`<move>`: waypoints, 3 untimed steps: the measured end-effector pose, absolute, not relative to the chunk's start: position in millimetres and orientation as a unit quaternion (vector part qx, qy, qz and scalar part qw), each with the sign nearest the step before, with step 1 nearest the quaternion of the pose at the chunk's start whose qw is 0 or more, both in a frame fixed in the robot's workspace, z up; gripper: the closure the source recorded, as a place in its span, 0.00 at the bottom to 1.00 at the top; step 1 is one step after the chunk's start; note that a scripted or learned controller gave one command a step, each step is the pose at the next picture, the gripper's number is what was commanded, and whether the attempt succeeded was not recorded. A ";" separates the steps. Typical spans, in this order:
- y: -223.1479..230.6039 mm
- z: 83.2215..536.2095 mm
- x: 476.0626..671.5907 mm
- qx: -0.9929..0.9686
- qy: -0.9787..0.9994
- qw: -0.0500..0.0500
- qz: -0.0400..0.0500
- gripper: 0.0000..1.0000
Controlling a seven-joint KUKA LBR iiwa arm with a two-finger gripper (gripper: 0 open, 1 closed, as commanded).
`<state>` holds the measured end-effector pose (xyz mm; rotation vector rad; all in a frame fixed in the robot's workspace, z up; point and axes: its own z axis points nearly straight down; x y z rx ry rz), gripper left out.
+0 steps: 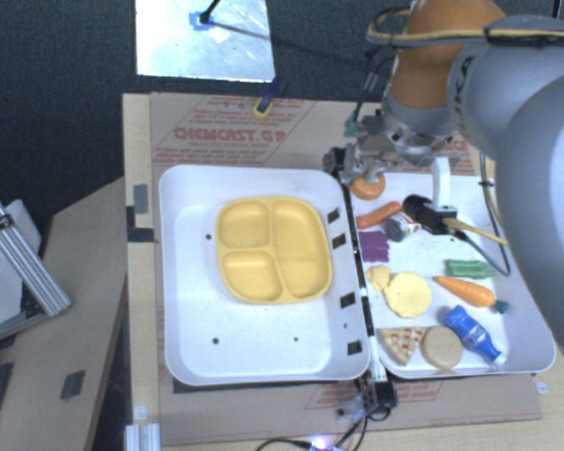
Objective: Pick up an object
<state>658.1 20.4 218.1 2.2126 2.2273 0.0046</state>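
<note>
My gripper hangs over the far left corner of the right bin, close to the wall between the two bins. Just below it, and partly hidden by it, lies a small orange round piece. A red sausage sits a little nearer, with a purple piece in front of that. I cannot make out whether anything is held.
The right bin also holds a yellow disc, a carrot, a green piece, a blue bottle, a pizza slice and a tan cookie. A yellow divided tray lies in the left bin.
</note>
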 end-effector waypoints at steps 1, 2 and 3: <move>27.7 231.5 645.8 0.705 0.709 0.000 0.001 1.00; 31.4 216.1 652.8 0.705 0.709 0.001 0.000 1.00; 19.9 228.0 645.4 0.707 0.707 0.001 0.001 1.00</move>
